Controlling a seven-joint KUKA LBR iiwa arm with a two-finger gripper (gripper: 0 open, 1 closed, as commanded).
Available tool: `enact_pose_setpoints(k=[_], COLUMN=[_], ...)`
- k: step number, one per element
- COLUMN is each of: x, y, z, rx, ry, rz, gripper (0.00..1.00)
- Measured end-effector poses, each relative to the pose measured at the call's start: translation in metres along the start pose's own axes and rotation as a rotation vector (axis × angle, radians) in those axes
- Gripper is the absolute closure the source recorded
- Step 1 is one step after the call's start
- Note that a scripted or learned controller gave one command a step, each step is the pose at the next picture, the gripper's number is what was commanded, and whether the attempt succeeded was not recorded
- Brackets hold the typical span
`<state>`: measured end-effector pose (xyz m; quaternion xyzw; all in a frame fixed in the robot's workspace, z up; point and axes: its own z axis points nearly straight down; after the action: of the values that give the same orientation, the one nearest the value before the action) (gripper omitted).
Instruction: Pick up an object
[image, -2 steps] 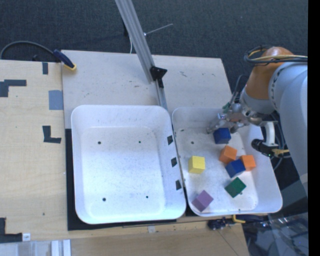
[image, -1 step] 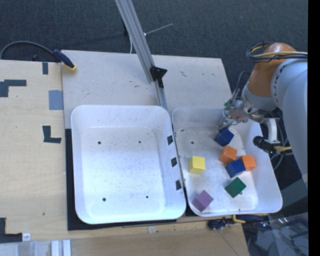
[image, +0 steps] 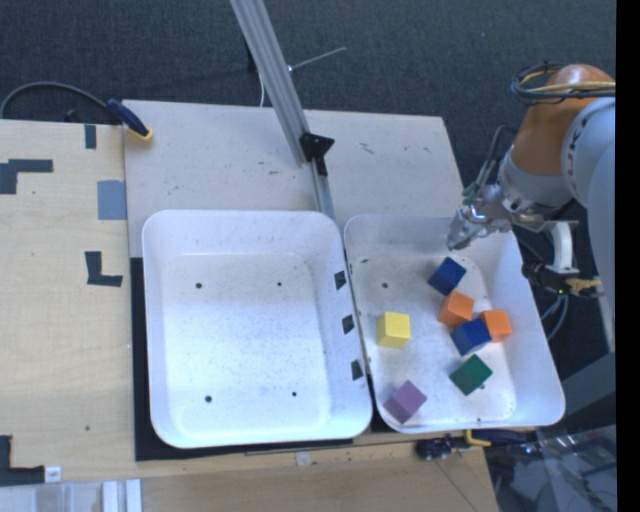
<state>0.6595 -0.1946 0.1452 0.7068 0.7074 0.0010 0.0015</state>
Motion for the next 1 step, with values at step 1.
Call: enact_pose_setpoints(k=[1], x=[0.0057], y=[-0.0064], z=[-0.0502], rx=[-0.001], ry=[0.0], rz=[-0.001], gripper=[1.0])
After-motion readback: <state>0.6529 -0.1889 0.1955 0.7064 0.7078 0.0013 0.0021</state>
